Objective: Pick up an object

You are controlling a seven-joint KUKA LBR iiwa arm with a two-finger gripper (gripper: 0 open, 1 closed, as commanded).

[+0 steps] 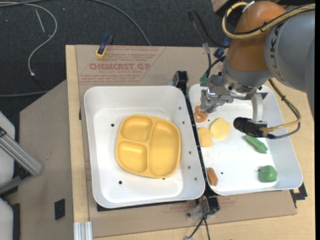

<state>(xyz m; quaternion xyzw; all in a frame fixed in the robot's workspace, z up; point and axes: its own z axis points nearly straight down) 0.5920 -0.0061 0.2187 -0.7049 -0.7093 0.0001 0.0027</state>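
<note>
My gripper point(210, 103) hovered over the right bin point(285, 176), its state impossible to tell. Six small items lay there; one yellow tray point(148, 145) filled the left bin point(100, 109).

A blue clip point(104, 44) is lying at the back edge of the cardboard sheet point(125, 64), and a white cable point(75, 6) is curling across the dark carpet point(30, 39) behind it.

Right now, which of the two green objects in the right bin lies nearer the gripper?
The long green piece, just below the black part; the rounder green one sits farther down from the gripper.
</note>
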